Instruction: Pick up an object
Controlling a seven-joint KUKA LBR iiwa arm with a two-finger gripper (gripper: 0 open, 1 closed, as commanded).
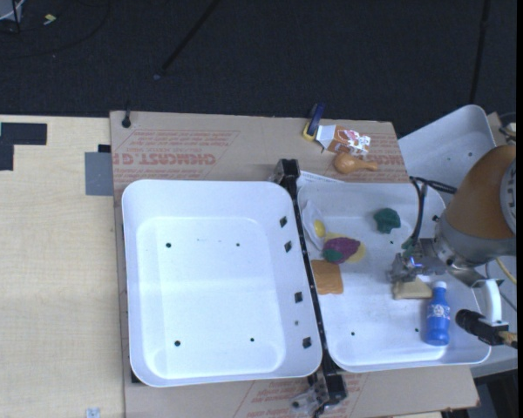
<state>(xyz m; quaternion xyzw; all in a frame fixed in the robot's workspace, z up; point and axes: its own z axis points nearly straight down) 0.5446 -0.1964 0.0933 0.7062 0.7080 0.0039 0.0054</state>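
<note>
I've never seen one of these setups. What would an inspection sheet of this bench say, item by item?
Surface: cardboard sheet bearing the left bin and the right bin side by side.
Job's things: in the right bin, a blue bottle, green lump, purple-and-yellow toy, orange-brown block, tan piece.
Clutter: small carton and orange toy on the cardboard behind the right bin.
Grippers: gripper low over the right bin, by the tan piece; grasp cannot be told.
Cables: black cable arching beside the arm.
Surroundings: dark floor behind, pale bench left.
</note>
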